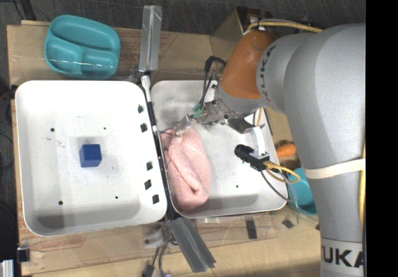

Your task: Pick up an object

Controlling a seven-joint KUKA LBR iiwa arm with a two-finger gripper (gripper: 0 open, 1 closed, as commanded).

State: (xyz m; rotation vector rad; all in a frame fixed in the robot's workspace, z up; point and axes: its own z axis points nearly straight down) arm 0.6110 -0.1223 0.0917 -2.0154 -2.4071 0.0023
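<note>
At the upper left of the frame, a teal moulded tray (82, 45) is seen lying on the bench outside the bins. Below it, the left bin (37, 164) is occupied by a small blue cube (91, 155), which sits alone toward the middle-left of the frame, well apart from the arm. A row of dark clips is visible along the divider between the bins.

In the right bin (249, 198), a pink cloth (186, 169) is found bunched against the bin's left wall, stretching from the middle of the frame downward. The gripper (186, 124) is positioned at the cloth's upper end, under the orange-banded wrist, which reaches in from the right. Whether the jaws are apart or together cannot be told, as the tips are small and blurred against the cloth.

The cloth is judged the likeliest target. It is seen resting on the bin floor, so a lift is not yet accomplished; a secure grasp and a raise are judged still to be needed.
</note>
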